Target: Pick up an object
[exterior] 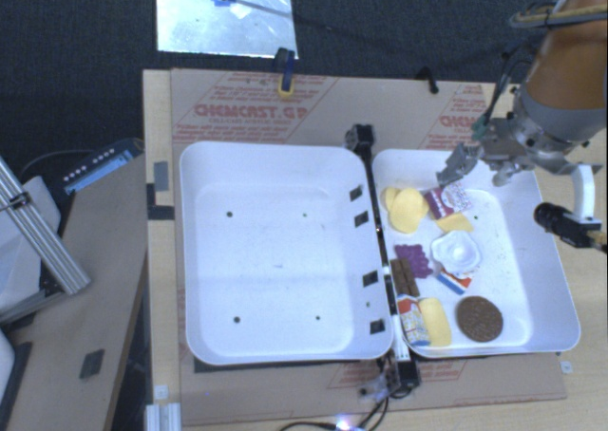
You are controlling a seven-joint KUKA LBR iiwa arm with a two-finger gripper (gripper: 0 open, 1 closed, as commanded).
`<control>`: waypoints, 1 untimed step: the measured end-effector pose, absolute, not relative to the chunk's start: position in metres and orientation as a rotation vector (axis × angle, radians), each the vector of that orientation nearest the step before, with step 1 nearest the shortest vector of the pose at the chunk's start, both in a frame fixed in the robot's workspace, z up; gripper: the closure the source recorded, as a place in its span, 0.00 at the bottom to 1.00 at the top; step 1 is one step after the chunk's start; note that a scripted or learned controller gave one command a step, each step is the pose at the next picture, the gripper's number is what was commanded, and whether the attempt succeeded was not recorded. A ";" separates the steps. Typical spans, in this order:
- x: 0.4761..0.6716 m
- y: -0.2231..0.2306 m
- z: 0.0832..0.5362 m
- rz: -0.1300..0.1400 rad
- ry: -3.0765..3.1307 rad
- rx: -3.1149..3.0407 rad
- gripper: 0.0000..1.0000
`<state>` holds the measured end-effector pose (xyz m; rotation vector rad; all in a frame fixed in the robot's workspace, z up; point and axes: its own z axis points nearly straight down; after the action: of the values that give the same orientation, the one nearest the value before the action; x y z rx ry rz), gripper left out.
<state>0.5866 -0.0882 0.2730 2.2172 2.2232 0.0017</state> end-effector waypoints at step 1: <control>0.587 -0.088 0.284 0.006 2.225 2.213 1.00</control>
<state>0.5875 -0.0879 0.2842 2.2128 2.2246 0.0055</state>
